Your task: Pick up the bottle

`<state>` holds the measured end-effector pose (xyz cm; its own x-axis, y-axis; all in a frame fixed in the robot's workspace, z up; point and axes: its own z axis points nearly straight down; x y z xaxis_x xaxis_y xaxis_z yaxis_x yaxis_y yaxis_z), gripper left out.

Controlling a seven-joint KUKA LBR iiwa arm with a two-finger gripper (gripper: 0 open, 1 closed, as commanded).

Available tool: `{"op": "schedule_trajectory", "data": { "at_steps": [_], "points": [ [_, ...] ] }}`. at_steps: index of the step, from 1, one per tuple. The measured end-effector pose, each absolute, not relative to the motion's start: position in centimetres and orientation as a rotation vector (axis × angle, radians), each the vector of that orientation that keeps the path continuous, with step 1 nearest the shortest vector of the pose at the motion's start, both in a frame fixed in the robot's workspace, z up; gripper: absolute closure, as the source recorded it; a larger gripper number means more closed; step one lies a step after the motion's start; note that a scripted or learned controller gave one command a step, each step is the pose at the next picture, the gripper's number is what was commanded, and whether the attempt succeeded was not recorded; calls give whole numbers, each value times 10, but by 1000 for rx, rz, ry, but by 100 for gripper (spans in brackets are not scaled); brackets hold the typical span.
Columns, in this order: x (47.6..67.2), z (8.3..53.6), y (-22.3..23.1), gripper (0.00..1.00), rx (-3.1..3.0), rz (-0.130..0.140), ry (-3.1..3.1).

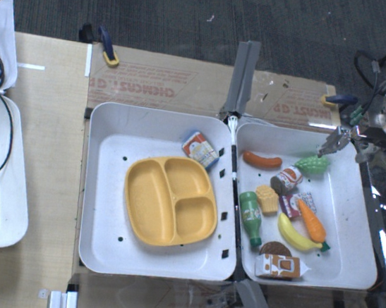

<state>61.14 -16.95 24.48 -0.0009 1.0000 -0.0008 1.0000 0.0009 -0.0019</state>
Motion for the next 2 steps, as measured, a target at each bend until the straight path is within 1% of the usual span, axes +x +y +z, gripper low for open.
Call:
{"op": "schedule_trajectory", "data": {
  "at_steps": [1,2],
  "points": [
    [631,155,-164,0,-2073,3,-2360],
    [617,166,-175,0,-1751,0,-2610]
  ]
}}
